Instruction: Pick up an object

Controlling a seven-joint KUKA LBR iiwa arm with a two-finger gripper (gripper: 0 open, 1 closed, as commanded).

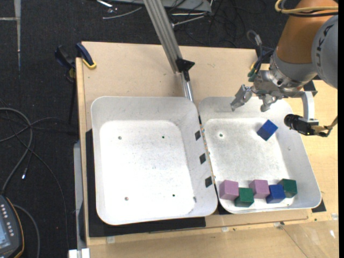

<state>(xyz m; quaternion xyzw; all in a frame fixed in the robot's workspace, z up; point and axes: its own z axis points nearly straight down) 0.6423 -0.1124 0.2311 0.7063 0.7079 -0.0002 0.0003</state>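
Observation:
My gripper point(251, 101) hangs over the far edge of the right bin point(252, 157), its two fingers spread apart and open with nothing between them. A blue cube point(267, 130) lies tilted in that bin, just below and to the right of the fingertips and apart from them. Along the bin's near edge sits a row of cubes: a purple one point(229, 189), a green one point(245, 196), a second purple one point(261, 187), a blue one point(276, 193) and a dark green one point(289, 187).
The left bin point(144, 157) stands beside the right one, joined by a strip with black clips point(203, 157). A slanted metal pole point(167, 34) reaches down to the bins' far junction. A clamp point(75, 55) sits at the bench's far left corner.

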